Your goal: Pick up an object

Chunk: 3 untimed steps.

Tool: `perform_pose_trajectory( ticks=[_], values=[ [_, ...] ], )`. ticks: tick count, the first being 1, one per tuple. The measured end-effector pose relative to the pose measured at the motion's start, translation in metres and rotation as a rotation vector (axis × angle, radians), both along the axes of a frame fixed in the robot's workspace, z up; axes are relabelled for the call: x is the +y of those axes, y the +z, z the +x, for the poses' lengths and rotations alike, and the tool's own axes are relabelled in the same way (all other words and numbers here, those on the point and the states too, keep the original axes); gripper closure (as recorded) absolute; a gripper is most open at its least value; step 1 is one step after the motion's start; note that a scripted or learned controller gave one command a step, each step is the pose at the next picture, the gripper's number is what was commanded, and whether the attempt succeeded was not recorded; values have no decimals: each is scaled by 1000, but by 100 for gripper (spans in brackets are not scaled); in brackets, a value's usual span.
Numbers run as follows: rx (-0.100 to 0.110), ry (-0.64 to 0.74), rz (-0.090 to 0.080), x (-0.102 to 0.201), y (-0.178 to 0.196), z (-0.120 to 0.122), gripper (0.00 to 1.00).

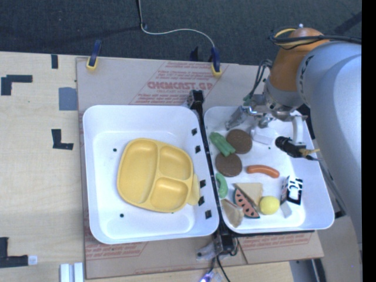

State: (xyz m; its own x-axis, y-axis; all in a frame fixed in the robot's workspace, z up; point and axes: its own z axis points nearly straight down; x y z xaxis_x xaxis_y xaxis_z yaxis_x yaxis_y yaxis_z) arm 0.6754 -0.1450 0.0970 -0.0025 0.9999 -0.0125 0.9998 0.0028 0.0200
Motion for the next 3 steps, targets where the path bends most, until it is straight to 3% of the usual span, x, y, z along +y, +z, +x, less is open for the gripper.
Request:
perform_pose_trajectory(
  ticks=[1,2,3],
  values=[
    [-17,2,2,-9,1,-39,0],
    [2,0,3,-1,0,0,0],
    [-16,3,3,-12,1,-33,0]
  ],
)
